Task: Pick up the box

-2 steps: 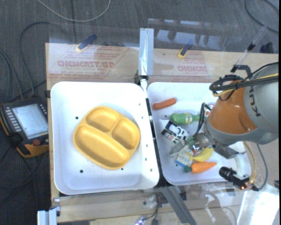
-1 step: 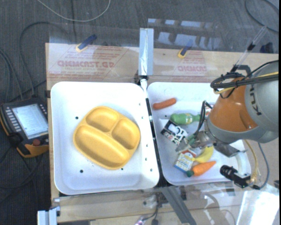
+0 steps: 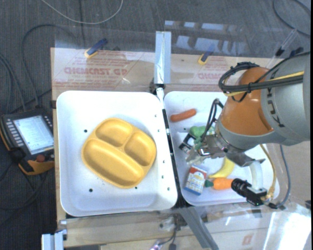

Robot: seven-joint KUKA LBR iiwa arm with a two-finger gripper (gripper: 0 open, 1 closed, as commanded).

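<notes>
While grey carpet with loose cables surrounds it, the table point(image 3: 68, 82) carries two white bins: the left bin point(image 3: 73, 191) holds a yellow divided plate point(image 3: 120, 151), well left of the tool point(image 3: 201, 149). Over the right bin point(image 3: 173, 104), the arm's orange wrist hides much of the contents, and whether the tool is open or closed cannot be told. Just below the tool lies the box point(image 3: 195, 180), apart from it, beside a carrot point(image 3: 221, 183) and banana point(image 3: 227, 167).

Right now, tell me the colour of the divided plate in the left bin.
Yellow: the divided plate shows clearly in the camera view.
</notes>
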